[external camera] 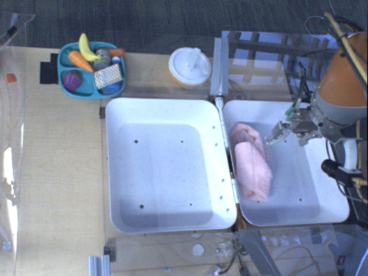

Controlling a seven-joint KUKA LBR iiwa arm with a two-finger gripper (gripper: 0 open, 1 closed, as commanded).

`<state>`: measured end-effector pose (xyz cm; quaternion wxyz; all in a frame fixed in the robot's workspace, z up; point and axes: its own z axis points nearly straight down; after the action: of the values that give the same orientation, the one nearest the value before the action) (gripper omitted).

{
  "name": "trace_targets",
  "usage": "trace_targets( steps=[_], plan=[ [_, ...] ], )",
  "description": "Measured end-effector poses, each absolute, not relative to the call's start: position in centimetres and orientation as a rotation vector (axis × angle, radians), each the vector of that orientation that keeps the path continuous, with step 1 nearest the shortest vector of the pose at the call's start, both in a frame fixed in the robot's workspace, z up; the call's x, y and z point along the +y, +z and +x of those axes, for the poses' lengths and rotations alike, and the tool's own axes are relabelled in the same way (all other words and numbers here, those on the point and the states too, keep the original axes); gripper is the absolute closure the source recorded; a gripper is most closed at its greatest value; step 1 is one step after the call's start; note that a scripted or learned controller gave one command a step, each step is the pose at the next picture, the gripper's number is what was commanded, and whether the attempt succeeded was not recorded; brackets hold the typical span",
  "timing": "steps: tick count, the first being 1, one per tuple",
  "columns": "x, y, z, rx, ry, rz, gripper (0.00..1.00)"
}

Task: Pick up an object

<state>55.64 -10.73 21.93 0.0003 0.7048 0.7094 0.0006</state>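
Closest to the camera, from where I watch, the arm's orange band fills the right edge, and below it the gripper (pixel 290 130) hangs over the right bin (pixel 322 206). I cannot tell how it is set. My target, the pink cloth bundle (pixel 251 163), lies in that bin against its left wall, near the divide from the left bin (pixel 123 171). It sits left of the gripper and slightly toward the camera, long axis running near to far. I judge the coming move to be a leftward shift, then a descent across the bundle's narrow width.
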Motion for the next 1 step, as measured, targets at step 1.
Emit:
trace_targets(
  steps=[1],
  plan=[
    [-10.09, 10.2, 55.99, 2.319, 0.012, 2.108, 0.0]
  ],
)
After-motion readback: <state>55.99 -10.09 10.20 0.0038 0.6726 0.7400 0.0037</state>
